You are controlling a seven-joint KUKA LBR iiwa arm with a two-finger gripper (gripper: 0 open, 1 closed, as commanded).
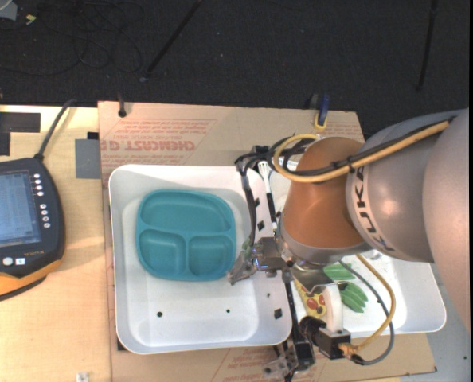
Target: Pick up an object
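The end effector [248, 267], grip state I cannot tell, hangs by the teal tray [187, 234] in the left bin [141, 325], likely for pickup.

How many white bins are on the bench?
2. The left bin holds a teal divided plate. The right bin is mostly covered by the robot arm, with a green thing peeking out beneath it; more things may be hidden there.

Teal divided plate [185, 235] smooth matt plastic, white bins [133, 309] glossy moulded plastic, cardboard sheet [220, 134] dull brown printed paperboard, bench [29, 325] pale wood-look, arm [404, 205] brushed grey metal, orange band [320, 205] satin sheen, pendant [13, 213] dark plastic with glossy screen
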